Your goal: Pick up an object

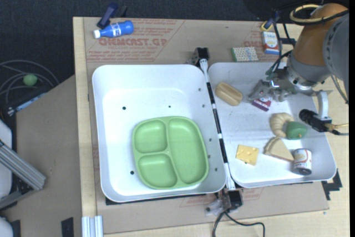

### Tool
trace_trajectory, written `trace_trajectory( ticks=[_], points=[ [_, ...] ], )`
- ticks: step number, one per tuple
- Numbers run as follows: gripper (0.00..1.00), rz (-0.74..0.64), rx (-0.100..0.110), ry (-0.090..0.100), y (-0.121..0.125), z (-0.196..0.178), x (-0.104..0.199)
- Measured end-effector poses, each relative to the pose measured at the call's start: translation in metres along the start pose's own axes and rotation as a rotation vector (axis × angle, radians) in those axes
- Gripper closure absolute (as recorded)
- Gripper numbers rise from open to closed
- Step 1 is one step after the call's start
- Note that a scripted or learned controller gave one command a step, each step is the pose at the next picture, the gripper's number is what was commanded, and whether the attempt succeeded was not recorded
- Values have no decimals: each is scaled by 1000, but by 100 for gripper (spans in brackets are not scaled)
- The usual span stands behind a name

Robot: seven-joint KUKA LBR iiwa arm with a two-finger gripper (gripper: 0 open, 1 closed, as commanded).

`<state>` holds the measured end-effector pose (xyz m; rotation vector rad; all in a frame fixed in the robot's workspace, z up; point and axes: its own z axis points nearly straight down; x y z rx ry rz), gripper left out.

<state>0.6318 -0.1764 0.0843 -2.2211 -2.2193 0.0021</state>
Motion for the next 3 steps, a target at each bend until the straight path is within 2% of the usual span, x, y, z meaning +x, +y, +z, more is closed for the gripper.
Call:
trace_trajectory(
  ticks=[1,2,3],
  points=[
    [100,-1,-3,-1,1,-11,0],
    [100,-2,9,2,21,1,62],
    [100,-3,-5,1,-17,-101,146]
  ],
)
